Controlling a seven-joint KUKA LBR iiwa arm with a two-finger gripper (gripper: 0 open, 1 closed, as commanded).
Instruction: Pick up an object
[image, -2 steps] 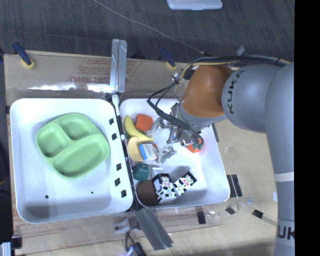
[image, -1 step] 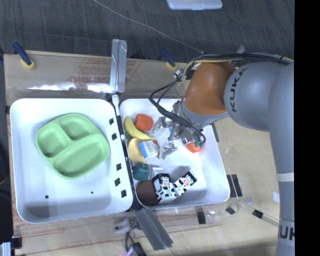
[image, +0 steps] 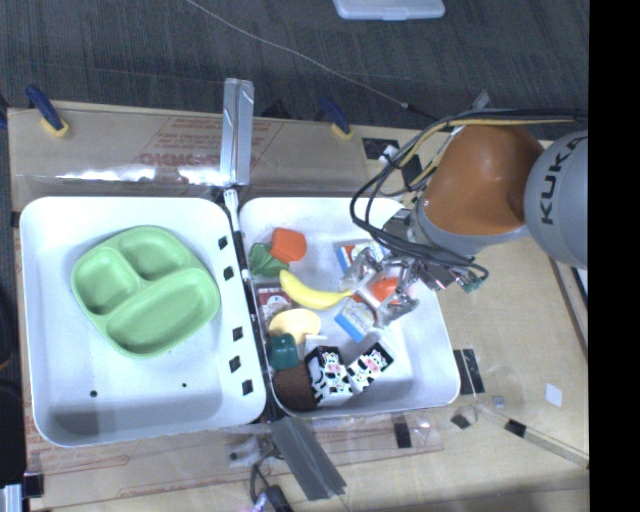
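- The right bin (image: 440, 372) is crowded: a banana (image: 312, 292), an orange block (image: 289, 243), a green pepper-like toy (image: 264, 260), a teal cup (image: 283, 351), a brown thing (image: 291, 386) and a black-and-white spotted toy (image: 344, 371).
- A green divided plate (image: 146, 288) lies alone in the left bin (image: 50, 400); both bins sit on the counter (image: 520, 330).
- The hand (image: 385, 285) is low over the right bin, above an orange-and-white item (image: 380, 290) and a blue-and-white packet (image: 352, 322); how far open it is, or any hold, I cannot tell.
- The banana lies just left of the hand, long axis running left-right, tilted slightly.
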